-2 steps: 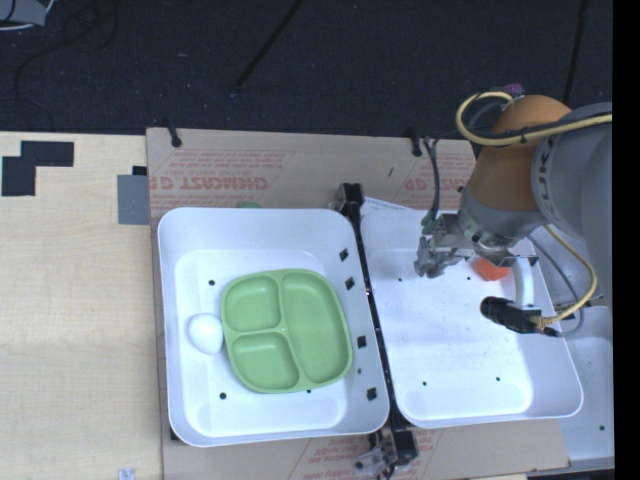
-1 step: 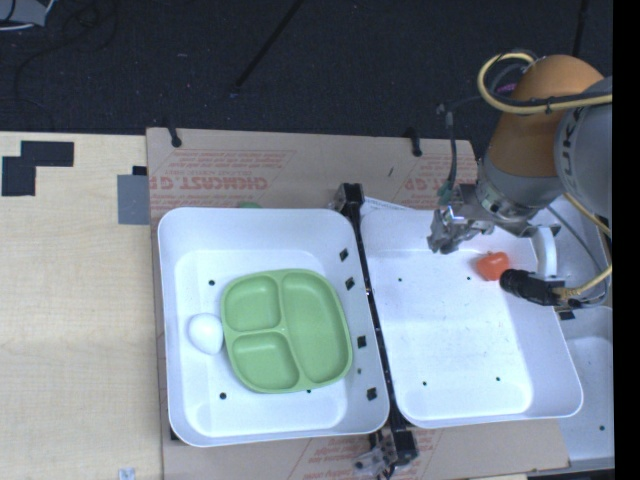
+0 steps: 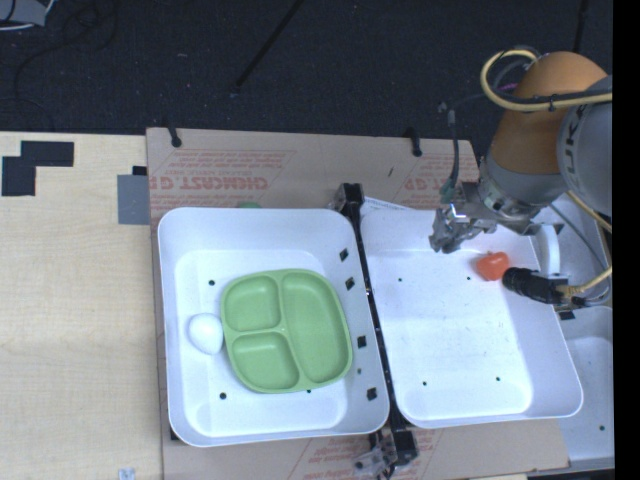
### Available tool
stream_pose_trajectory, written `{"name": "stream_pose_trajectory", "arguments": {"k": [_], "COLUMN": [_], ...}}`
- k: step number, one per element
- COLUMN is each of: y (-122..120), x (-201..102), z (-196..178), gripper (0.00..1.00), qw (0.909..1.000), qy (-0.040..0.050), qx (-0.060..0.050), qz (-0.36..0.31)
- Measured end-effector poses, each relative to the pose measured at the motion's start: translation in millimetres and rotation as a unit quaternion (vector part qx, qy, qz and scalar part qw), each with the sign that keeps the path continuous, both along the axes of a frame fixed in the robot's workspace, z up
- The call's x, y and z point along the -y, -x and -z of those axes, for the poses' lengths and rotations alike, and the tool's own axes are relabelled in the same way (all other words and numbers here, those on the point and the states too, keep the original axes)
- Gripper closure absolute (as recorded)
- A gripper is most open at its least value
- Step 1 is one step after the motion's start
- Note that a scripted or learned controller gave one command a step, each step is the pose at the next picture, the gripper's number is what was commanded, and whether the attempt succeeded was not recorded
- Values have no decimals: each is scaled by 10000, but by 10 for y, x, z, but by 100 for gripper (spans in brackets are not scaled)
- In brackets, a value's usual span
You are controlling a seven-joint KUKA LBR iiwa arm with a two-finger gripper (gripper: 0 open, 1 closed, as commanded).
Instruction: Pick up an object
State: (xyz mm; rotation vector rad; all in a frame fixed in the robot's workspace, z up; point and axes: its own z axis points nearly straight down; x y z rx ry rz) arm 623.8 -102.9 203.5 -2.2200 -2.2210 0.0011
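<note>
My end effector (image 3: 455,230) hangs over the far edge of the right bin (image 3: 470,388); whether it's clenched or released, I cannot tell from up here. The small red object (image 3: 492,265) sits just beside it, near the bin's far right corner, apart from me. The green divided plate (image 3: 286,329) and white ball (image 3: 206,332) lie in the left bin (image 3: 190,238), well away, so red looks the likelier target.

Green tray (image 3: 287,329); white egg (image 3: 206,333); red-orange object (image 3: 492,265), perhaps tomato; white bins (image 3: 170,268).
</note>
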Motion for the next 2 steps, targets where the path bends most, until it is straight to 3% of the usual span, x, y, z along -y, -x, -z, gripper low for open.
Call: {"name": "stream_pose_trajectory", "arguments": {"k": [1,2], "y": [160,329], "x": [-504,-978], "z": [80,-67], "gripper": [100,100], "qw": [10000,10000], "qy": [-11,-10], "qx": [-20,-15], "qz": [-16,-18]}}
